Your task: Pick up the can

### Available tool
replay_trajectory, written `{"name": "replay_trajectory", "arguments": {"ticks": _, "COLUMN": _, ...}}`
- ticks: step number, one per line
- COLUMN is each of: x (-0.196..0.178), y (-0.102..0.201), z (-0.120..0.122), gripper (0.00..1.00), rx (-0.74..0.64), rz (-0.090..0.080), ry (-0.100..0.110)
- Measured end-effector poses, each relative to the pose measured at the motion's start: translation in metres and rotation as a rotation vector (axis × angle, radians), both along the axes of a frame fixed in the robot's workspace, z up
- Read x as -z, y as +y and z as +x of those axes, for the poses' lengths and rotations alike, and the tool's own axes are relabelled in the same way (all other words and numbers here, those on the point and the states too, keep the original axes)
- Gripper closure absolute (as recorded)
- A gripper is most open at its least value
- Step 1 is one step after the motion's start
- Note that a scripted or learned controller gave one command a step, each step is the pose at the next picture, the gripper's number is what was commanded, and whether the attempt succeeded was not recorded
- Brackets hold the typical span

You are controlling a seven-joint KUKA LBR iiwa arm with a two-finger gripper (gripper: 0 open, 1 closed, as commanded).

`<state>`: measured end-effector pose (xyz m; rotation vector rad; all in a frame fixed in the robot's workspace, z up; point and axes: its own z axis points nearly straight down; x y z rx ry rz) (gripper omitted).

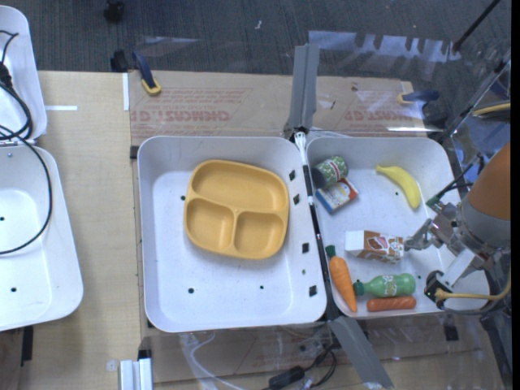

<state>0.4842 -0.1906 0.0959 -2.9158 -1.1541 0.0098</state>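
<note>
Approach step, I judge: the hand (open or closed, I cannot tell) sits well short of the green can, so it must reach farther and lower.

Bright even overhead light, soft shadows, slight blur.

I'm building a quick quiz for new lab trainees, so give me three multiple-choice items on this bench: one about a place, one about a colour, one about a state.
1. Where is the can?
A. right bin, top left corner
B. on the tray
C. beside the carrot

2. What colour is the divided tray?
A. blue
B. yellow
C. white

3. How does the green bottle sit?
A. upright
B. inside the tray
C. lying on its side

Answers: 1 A, it lies by the divider above the small packet. 2 B, yellow against the white left bin. 3 C, its length runs along the bin floor above the sausage.
</note>
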Motion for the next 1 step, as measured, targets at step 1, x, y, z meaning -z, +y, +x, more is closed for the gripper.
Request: {"name": "replay_trajectory", "arguments": {"ticks": 1, "x": 0.0079, "y": 0.0615, "z": 0.0784, "gripper": 0.00, "rx": 0.372, "rz": -0.005, "ry": 0.001}}
